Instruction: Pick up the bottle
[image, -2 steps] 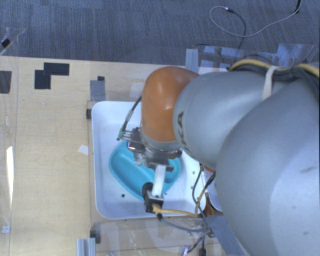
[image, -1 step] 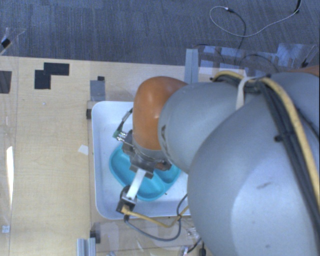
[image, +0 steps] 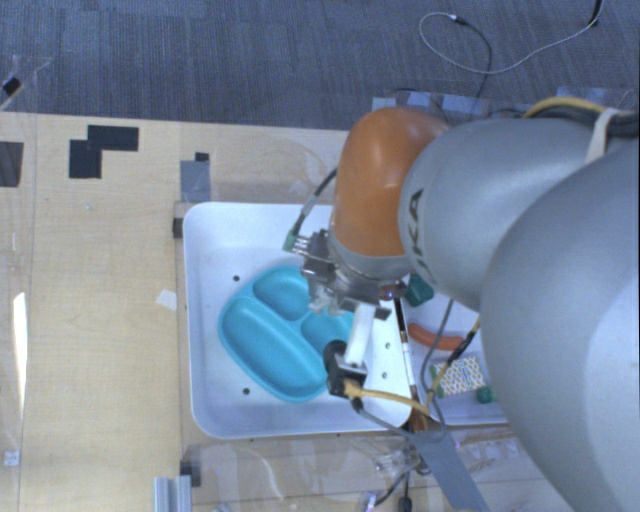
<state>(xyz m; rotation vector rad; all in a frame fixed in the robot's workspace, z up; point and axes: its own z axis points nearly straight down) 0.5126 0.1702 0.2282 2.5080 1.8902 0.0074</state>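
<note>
One blue divided plate (image: 268, 338) lies under the arm (image: 500, 220) in the white bin (image: 212, 262); the bottle seems hidden there, jaws' state I cannot tell, so a descent may clamp the plate

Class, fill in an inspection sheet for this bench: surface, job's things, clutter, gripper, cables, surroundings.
Surface: shallow white bin on pale wooden bench.
Job's things: nothing seen that is clearly a bottle.
Clutter: turquoise divided plastic dish; orange elongated item; speckled packet.
Gripper: gripper over the dish, below the arm's orange band.
Cables: thin white cable looped on the carpet.
Surroundings: grey carpet; black tape marks.
</note>
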